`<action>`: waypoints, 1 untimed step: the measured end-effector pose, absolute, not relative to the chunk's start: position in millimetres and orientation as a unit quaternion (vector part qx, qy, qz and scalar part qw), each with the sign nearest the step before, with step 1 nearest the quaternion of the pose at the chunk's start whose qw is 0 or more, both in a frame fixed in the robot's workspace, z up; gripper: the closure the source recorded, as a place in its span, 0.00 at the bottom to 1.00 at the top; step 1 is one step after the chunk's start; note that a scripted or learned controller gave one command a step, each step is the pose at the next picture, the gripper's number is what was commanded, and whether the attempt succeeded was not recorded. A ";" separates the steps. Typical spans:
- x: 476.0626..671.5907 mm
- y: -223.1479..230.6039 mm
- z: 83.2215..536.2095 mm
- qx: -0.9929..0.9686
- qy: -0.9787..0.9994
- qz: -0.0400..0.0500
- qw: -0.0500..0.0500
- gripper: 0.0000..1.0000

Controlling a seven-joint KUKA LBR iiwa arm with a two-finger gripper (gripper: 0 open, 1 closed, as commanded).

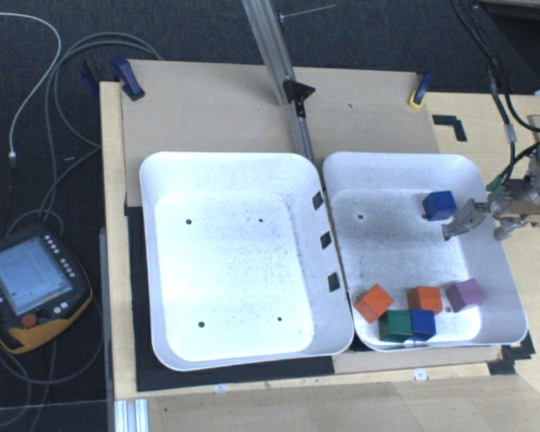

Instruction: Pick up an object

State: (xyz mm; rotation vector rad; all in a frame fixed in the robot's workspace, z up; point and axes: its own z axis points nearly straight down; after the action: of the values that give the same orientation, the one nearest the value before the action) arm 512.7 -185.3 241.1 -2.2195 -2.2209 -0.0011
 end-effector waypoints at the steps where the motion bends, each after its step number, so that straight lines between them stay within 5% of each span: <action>1: 519.1 -207.1 105.5 -0.707 -0.707 0.002 0.004 0.00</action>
State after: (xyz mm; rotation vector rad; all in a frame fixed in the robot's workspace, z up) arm 519.1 -207.1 105.5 -2.2166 -2.2150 0.0047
